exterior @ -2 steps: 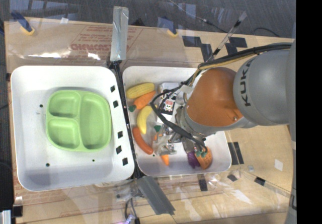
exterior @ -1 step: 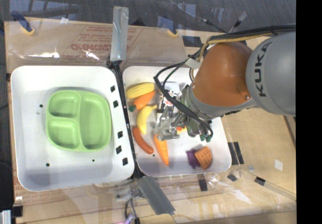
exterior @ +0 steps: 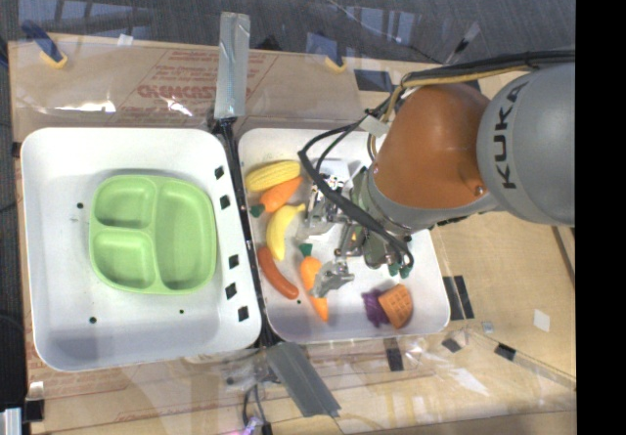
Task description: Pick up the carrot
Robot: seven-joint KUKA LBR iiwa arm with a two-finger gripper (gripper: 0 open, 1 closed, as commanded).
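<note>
A small orange carrot (exterior: 310, 274) with a green top lies in the right bin (exterior: 430, 311), near its front middle. A short orange piece (exterior: 320, 308) sits just in front of it. A bigger orange carrot-like vegetable (exterior: 282, 195) rests between the corn and the banana. My gripper (exterior: 334, 277) is low in the right bin, just to the right of the small carrot and very close to it. Whether they touch is hidden. The orange wrist band and cables cover the bin's middle.
Corn (exterior: 272, 172), a banana (exterior: 282, 231) and a red sausage (exterior: 277, 275) crowd the right bin's left side. A purple and orange toy (exterior: 389, 306) lies front right. The left bin (exterior: 49, 326) holds a green divided plate (exterior: 154, 233).
</note>
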